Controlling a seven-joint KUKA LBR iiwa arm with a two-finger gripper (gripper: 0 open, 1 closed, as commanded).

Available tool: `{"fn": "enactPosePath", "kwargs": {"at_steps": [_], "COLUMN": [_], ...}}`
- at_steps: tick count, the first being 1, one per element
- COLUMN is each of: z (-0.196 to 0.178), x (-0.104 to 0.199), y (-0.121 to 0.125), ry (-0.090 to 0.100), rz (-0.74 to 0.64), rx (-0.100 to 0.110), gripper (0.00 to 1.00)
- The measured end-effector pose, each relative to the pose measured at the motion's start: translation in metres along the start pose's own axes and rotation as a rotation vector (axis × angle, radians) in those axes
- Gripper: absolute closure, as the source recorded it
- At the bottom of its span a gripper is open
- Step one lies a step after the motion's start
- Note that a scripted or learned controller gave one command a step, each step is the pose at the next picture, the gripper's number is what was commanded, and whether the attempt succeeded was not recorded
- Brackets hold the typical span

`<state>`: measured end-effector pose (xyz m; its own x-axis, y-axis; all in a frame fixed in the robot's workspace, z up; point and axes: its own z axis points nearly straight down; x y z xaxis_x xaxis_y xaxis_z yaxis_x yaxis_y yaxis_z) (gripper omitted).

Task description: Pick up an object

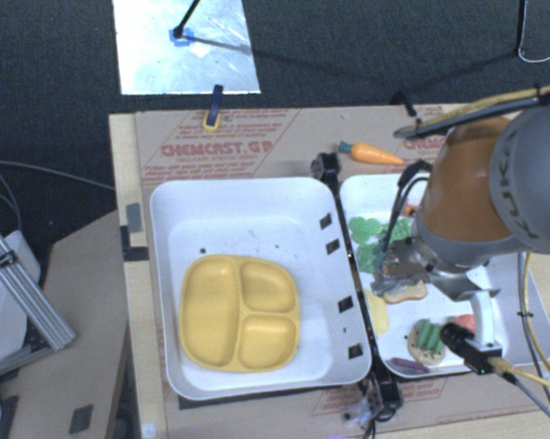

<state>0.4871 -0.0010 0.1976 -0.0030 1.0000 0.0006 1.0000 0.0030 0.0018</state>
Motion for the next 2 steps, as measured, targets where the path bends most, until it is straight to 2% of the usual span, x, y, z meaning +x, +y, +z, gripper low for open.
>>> {"fn": "enactPosePath", "kwargs": {"at_steps": [2], "z": [0.0134], "x": [-0.0245], "y": [-0.0006], "ry": [-0.001], "rz": [0.003], "rx": [0.001], "gripper": [1.0]}}
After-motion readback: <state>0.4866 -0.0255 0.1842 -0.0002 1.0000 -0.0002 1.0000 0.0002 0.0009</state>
